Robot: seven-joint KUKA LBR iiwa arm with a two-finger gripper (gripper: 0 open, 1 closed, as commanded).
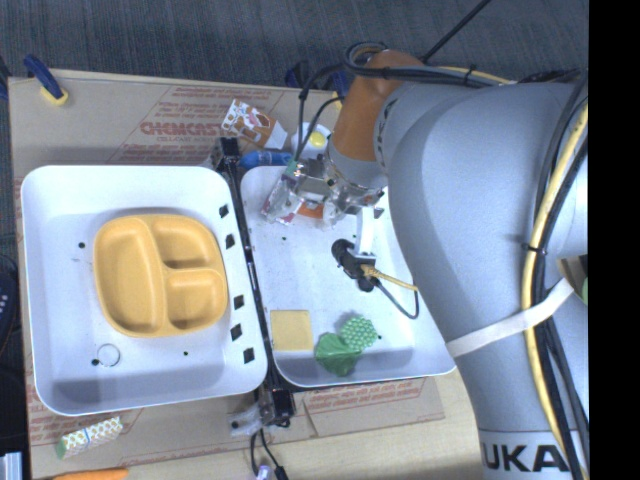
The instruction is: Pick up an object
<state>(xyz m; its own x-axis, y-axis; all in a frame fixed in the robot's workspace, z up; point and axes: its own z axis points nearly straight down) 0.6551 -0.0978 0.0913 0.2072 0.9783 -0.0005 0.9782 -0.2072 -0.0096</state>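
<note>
Tool (300, 196) low at right bin (400, 353) far edge (left corner), open floor nearer.

- The yellow tray (160, 273) looks like smooth, dull plastic.
- Both white bins (40, 268) look smooth and a bit shiny.
- The green thing (345, 343) looks bumpy.
- The arm (470, 218) is smooth grey.

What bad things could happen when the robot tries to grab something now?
1. The gripper sits low at the far end of the right bin, close to its wall, so it might bump the rim.
2. Some small things lie bunched under it there, so it could catch two or none.
3. The green crumpled thing and yellow square lie at the near end, away from the gripper.
</note>
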